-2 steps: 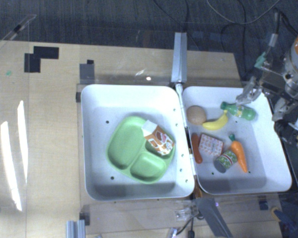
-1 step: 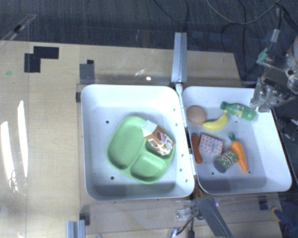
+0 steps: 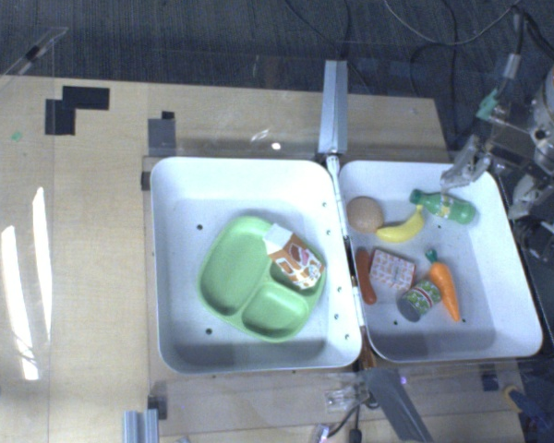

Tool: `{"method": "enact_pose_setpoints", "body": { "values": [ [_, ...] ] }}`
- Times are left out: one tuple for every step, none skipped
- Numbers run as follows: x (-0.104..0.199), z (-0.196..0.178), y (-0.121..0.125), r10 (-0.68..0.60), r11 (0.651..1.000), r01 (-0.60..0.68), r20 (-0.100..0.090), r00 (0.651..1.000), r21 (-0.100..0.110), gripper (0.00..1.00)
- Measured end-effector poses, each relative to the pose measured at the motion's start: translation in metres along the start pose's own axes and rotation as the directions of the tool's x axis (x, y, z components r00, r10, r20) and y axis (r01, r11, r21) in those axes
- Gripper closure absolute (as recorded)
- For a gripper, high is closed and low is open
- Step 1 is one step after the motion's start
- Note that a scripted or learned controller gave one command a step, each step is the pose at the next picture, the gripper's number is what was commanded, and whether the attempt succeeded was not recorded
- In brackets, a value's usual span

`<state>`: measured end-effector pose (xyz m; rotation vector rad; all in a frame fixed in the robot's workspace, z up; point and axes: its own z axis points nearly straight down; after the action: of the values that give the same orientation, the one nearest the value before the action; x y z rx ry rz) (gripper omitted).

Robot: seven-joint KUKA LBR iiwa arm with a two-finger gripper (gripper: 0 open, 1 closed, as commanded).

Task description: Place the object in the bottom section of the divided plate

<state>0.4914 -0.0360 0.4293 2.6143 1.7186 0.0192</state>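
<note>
At frame right: gripper (image 3: 465, 167) over right bin's (image 3: 522, 317) upper edge, grip state unclear | carton (image 3: 295, 261) straddles divided plate's (image 3: 235, 266) right rim, outside bottom section

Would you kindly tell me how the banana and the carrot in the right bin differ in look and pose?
The banana is yellow and curved; the carrot is orange, straight and tapered, with a green top. The banana lies toward the bin's far side, touching the green bottle; the carrot lies nearer the camera, beside the small can. The banana runs roughly crosswise, the carrot more front to back. Both are toy foods lying flat in the right bin.
</note>
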Motion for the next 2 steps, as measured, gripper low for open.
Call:
{"method": "enact_pose_setpoints", "body": {
  "values": [
    [0.0018,-0.0109,0.0014,-0.008,1.000,0.008,-0.001,1.000,-0.006,1.00],
    [0.0017,-0.0110,0.0014,-0.008,1.000,0.008,-0.001,1.000,-0.006,0.00]
  ]
}}
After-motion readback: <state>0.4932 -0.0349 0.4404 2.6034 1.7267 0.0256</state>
